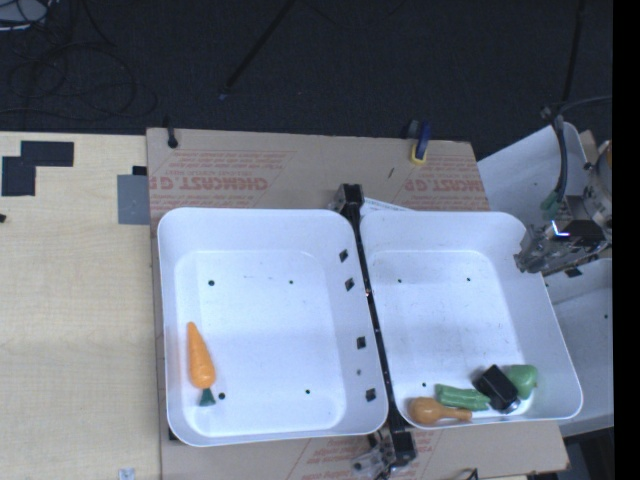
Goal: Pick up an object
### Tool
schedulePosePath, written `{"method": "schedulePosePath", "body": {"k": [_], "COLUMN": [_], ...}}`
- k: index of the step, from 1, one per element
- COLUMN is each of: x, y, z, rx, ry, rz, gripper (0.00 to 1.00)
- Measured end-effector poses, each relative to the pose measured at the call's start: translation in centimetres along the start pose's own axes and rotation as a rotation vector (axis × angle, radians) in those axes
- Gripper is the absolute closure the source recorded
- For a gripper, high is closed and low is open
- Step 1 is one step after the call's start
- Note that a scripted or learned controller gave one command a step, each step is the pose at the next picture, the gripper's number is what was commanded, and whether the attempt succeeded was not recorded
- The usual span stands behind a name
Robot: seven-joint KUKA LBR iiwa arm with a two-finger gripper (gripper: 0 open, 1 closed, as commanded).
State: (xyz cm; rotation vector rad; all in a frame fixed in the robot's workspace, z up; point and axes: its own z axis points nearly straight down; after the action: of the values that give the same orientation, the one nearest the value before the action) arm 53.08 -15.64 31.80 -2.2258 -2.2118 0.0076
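left bin (175,268): white and shallow, and there's a toy carrot (200,358) lying near its left wall, towards the front corner — orange body, small green stem end pointing to the near rim.
right bin (545,313): white too, touching the left bin along the dark centre divider (362,308), with all its things crowded into the front right corner.
orange piece (437,411): pear-shaped, lying against the front rim of the right bin, narrow end pointing right.
long green piece (462,398): just behind the orange piece and touching it, lying flat.
black block (497,387): tilted, resting across the long green piece and up against the round green piece.
round green piece (521,377): right beside the black block, nearest the bin's right wall.
end effector (548,251): over at the right edge of the right bin, up by its back right corner, well apart from the cluster — nothing seen between its fingers, and whether they're released or clenched, i cannot tell from this blurred angle.
table (70,318): pale wood to the left, with brown printed cardboard (300,173) under both bins.
clamp (420,146): blue and yellow, at the cardboard's back edge.
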Motion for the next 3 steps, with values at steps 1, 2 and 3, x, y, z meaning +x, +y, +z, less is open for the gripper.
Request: {"method": "schedulePosePath", "body": {"k": [1, 2, 3], "x": [-6.0, -5.4, -0.6], "y": [3.1, 6.9, 11.6], "z": [7.7, 16.0, 21.5], "rx": [0.001, 0.0, -0.006], "ry": [0.0, 0.003, 0.002], "rz": [-0.003, -0.011, -0.012], "gripper": [1.0, 1.0, 1.0]}}
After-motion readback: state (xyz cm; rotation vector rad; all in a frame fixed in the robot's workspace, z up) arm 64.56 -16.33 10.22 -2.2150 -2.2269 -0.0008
